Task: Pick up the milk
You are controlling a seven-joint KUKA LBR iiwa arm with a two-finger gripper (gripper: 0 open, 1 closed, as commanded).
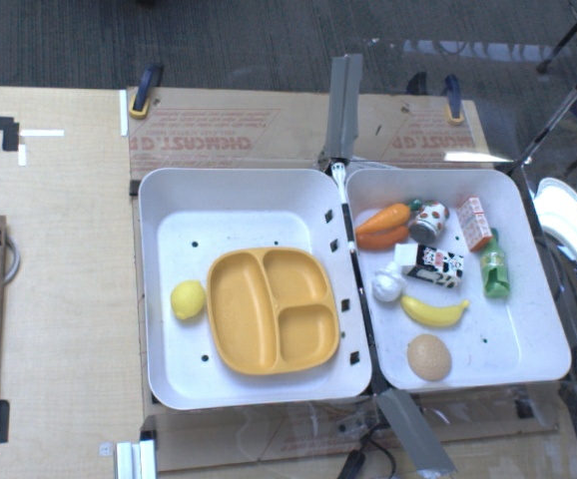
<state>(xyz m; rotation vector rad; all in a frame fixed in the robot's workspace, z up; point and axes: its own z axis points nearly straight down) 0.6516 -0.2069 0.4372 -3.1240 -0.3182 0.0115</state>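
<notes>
Where the right bin (528, 267) meets its centre, I log the milk (438, 265), lying flat, banana (434, 311) just beside it. Gripper not on my feed, so its fingers' state I cannot tell.

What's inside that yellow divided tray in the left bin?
Nothing shows in the yellow tray: all three compartments look bare. A lemon lies beside it on the left bin's floor, apart from the tray. The floor under the tray is covered and cannot be seen.
</notes>
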